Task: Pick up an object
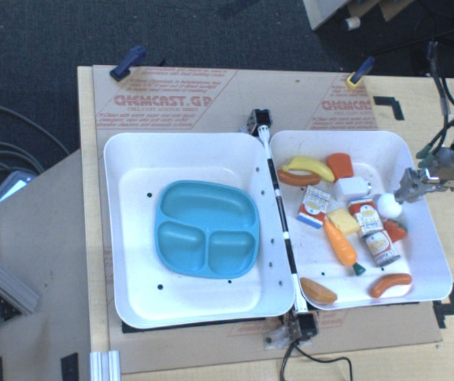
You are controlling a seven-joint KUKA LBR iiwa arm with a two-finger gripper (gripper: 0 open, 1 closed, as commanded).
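The right bin [425, 248] holds several toy foods: a yellow banana [308, 166], a sausage [298, 178], an orange-red block [340, 165], a white block [352, 188], a small carton [316, 205], a cheese wedge [343, 221], a carrot [341, 244], a labelled bottle [375, 234], a white egg [389, 205], a second sausage [390, 285] and a bread piece [318, 291]. My gripper [412, 186] hangs over the bin's right side, just up and right of the egg. Nothing is seen lifted.
The left bin [128, 213] holds a blue divided plate [207, 228]. A black divider with clamps [278, 213] runs between the bins. The cardboard bench top [171, 101] surrounds both. Cables [448, 94] trail at the right edge.
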